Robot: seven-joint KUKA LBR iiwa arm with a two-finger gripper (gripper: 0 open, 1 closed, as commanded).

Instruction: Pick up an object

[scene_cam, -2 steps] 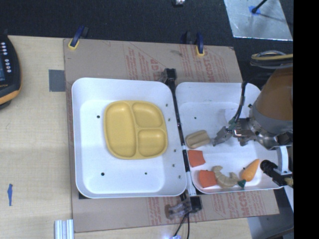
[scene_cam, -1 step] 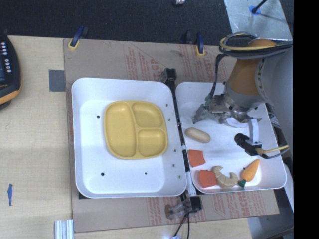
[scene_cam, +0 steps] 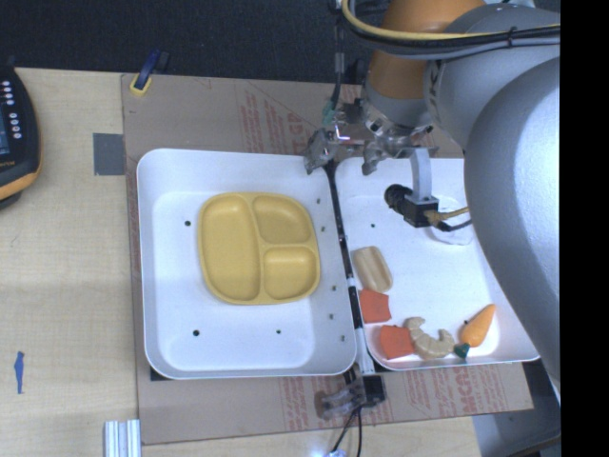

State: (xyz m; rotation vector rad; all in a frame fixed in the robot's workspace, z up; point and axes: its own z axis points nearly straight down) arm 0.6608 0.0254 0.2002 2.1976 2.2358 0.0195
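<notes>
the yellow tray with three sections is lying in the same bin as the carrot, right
Not quite. The yellow tray lies in the left-hand bin, while the carrot lies in the right-hand bin, near its lower right corner. They are in separate bins, as the camera view shows. The tray does have three sections.

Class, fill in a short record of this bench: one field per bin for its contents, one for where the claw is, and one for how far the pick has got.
left bin: one yellow divided plate, three compartments
right bin: tan bread roll, red block, second red block, pale curved piece, carrot
claw: over the far end of the line where the bins meet
progress: every item lies in a bin, none lifted
</notes>
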